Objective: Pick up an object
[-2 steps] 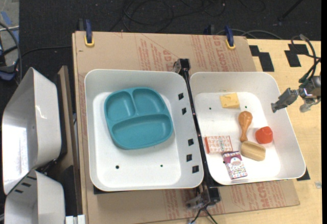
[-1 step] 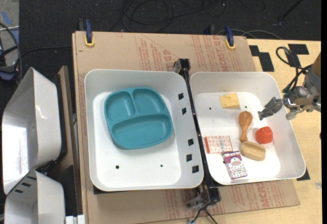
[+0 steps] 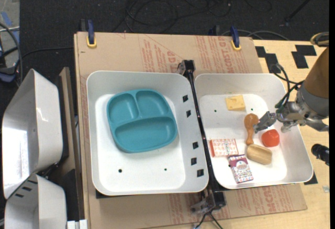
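My gripper hangs over the right side of the right bin, its two dark fingers spread, so it is open with nothing between them. A red round object lies just below it in the view. Left of the fingers lies a brown wooden piece. A tan bread-like roll sits under the red object. Farther back is a yellow block. A red-and-white packet and a maroon carton lie toward the front.
The left bin holds a teal divided plate. A black divider with clips runs between the bins. The grey arm with its orange band comes in at the right edge. White containers stand off the bench at far left.
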